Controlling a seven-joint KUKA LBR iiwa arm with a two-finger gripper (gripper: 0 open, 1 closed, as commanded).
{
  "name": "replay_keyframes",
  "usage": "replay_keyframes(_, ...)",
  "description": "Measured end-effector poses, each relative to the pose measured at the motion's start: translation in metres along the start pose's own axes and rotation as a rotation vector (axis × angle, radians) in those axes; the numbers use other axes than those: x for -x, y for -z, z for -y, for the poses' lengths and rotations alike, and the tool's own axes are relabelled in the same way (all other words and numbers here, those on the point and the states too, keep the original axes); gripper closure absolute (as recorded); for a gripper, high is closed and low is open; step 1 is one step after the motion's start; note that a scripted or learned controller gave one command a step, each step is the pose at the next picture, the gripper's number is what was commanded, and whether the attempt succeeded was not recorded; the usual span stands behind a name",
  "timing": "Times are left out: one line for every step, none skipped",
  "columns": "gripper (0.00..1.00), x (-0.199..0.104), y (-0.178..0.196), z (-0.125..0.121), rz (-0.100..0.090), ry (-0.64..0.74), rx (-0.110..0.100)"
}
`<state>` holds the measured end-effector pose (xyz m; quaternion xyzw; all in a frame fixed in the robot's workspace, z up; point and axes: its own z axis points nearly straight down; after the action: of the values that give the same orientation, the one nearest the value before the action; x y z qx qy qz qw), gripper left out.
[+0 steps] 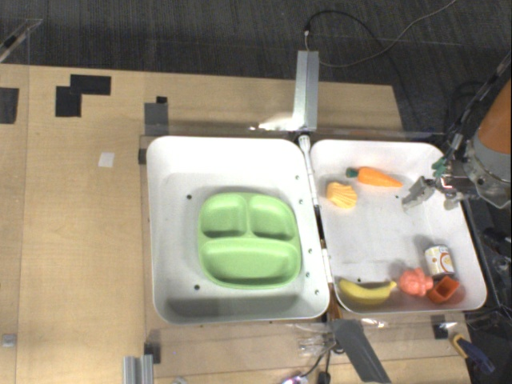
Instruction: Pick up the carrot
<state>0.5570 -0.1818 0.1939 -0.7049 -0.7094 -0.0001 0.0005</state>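
Up near the back wall of the right bin (472, 246): carrot (378, 178), lying flat, orange body pointing right, green top toward the left. Just left and slightly nearer of it, a small yellow corn-like piece (342, 194), close beside but not touching. To the right of the carrot, gripper (432, 190) reaching in from the bin's right edge, fingers spread apart with nothing between them, one grey finger (416, 192) angled down toward the bin floor, near the carrot's tip but apart from it. Bare white floor between finger and carrot; nothing lying across that gap. Behind the gripper, grey arm (492, 162) with its orange band (492, 130) at the right edge of the view.

Along the near side of the same bin, well apart from the carrot: banana (366, 290) against the front wall, pink toy (414, 282) just right of it, red-orange cup (444, 290) touching the pink toy in the corner, small can (438, 259) just behind those two.

Left bin (172, 214) alongside, holding a green divided plate (250, 240) in its middle. Metal post (307, 86) rising at the back between the two bins, black cable (352, 24) trailing off across the dark floor behind the bench.
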Motion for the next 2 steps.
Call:
replay_keyframes(0.00, -0.030, -0.026, -0.052, 0.000, -0.043, 0.001)
replay_keyframes(0.00, 0.008, 0.043, -0.087, 0.003, 0.134, 0.003)
